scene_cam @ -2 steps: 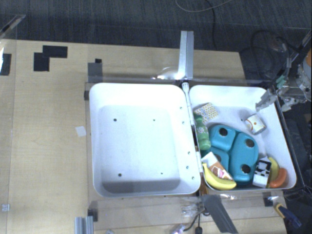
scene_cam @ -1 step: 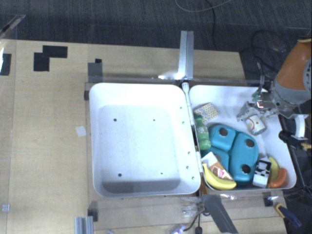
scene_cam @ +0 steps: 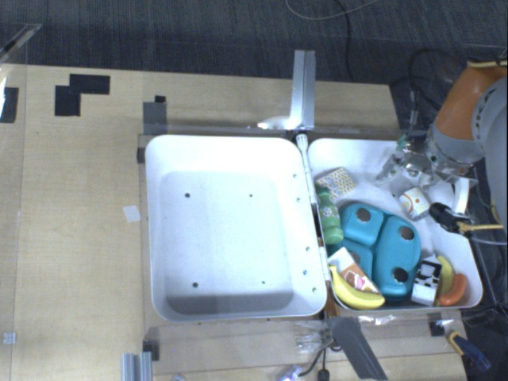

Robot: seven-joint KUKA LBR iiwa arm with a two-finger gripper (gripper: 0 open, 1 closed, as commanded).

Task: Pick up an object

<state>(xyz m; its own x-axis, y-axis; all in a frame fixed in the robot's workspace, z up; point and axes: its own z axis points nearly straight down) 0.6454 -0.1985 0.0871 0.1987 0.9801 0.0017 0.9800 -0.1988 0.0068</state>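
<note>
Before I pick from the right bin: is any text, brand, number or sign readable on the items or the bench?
None can be read.
Patterned packet: print too small.
Black-and-white box: blocky marking, no legible characters.
Small carton by the banana: blurred.
Black shapes on the bench: plain blocks, not letters.

The arm (scene_cam: 476, 109) hangs over the right bin (scene_cam: 373, 153), crowded with a banana (scene_cam: 353, 292) and blue block (scene_cam: 385, 244).

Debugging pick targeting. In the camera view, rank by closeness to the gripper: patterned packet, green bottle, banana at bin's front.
1. patterned packet, left of the gripper, rear of right bin.
2. green bottle, against the bins' divider.
3. banana, front-left corner, farthest.
</note>
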